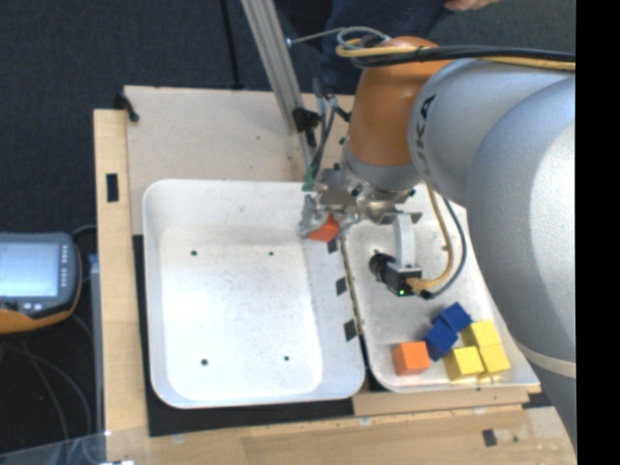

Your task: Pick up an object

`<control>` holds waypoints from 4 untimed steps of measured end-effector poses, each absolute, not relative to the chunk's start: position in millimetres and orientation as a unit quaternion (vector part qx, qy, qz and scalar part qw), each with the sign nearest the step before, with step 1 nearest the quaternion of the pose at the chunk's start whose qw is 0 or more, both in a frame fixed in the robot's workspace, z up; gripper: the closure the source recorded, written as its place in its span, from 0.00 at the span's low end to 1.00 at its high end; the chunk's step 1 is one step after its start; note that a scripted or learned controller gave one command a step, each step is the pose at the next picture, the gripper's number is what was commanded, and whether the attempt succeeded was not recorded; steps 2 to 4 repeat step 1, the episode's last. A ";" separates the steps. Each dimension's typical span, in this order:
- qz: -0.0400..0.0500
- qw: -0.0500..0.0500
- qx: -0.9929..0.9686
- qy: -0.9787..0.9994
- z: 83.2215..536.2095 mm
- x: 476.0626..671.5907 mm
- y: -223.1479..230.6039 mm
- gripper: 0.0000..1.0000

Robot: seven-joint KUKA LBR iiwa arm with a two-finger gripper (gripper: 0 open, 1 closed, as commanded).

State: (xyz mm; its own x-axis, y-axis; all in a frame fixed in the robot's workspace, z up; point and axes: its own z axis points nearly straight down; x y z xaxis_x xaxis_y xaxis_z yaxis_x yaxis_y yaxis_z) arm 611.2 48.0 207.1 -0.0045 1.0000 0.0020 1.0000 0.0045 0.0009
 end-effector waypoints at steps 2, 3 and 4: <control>0.000 0.001 -0.705 -0.710 216.7 565.5 87.6 1.00; 0.000 0.001 -0.705 -0.710 216.7 565.5 87.6 1.00; 0.000 0.001 -0.705 -0.710 216.7 565.5 87.6 1.00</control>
